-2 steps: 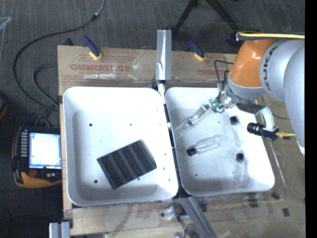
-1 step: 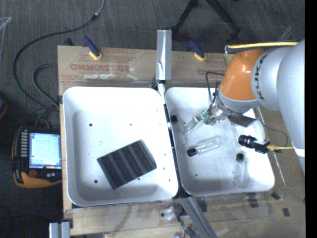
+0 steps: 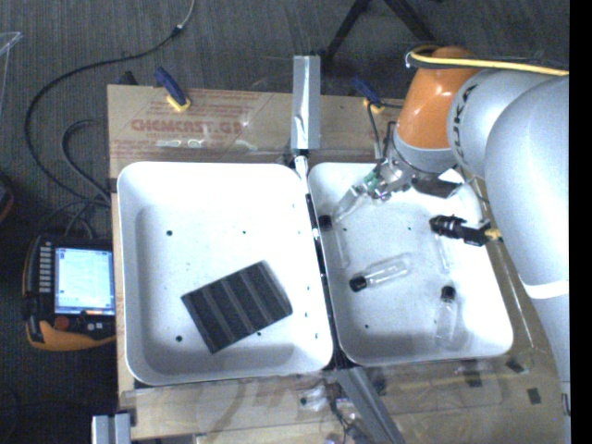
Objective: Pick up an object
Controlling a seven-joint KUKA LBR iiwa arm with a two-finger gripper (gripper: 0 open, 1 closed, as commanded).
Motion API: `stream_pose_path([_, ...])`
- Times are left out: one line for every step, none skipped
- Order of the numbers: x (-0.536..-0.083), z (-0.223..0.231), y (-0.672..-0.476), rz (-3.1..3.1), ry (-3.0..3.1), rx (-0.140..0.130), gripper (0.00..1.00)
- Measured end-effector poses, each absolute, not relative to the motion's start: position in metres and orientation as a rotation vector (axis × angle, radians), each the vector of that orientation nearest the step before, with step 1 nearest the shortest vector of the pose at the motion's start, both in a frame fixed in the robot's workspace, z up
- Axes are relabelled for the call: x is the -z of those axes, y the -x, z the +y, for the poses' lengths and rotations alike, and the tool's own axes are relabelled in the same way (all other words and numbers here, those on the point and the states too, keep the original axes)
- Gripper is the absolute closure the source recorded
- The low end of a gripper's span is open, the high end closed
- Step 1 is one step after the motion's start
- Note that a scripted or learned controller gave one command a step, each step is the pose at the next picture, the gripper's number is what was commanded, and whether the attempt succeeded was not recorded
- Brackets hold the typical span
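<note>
My gripper (image 3: 374, 187) hangs over the far left part of the right bin (image 3: 481, 345), below the orange band of the arm. A clear vial with a black cap (image 3: 344, 205) slants from the gripper's tip down toward the bin's left wall, its cap end lowest. Whether this vial is held or merely lies under the gripper is unclear. Another clear vial (image 3: 381, 273) with a black cap lies in the middle of the right bin. A third one (image 3: 446, 311) lies nearer the front right. A black ribbed slab (image 3: 237, 305) rests in the left bin (image 3: 139, 211).
A metal post (image 3: 305, 100) rises behind the divide between the two bins. Blue clamps (image 3: 171, 88) hold the wooden board at the back. A handheld control pendant (image 3: 74, 289) lies on the floor to the left of the bench.
</note>
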State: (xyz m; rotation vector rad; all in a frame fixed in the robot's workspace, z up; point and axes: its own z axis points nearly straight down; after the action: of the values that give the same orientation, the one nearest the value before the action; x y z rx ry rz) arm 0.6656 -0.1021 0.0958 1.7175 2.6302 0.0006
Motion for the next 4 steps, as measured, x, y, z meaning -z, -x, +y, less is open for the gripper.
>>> stream_pose_path([-0.090, -0.161, -0.601, 2.650, -1.665, -0.003, 0.00])
stream_pose_path([-0.159, -0.223, -0.669, 2.758, -1.495, 0.000, 0.00])
stream_pose_path([-0.092, -0.174, -0.623, 2.724, -1.561, 0.001, 0.00])
stream_pose_path([-0.091, -0.183, -0.664, 2.760, -1.505, -0.001, 0.00])
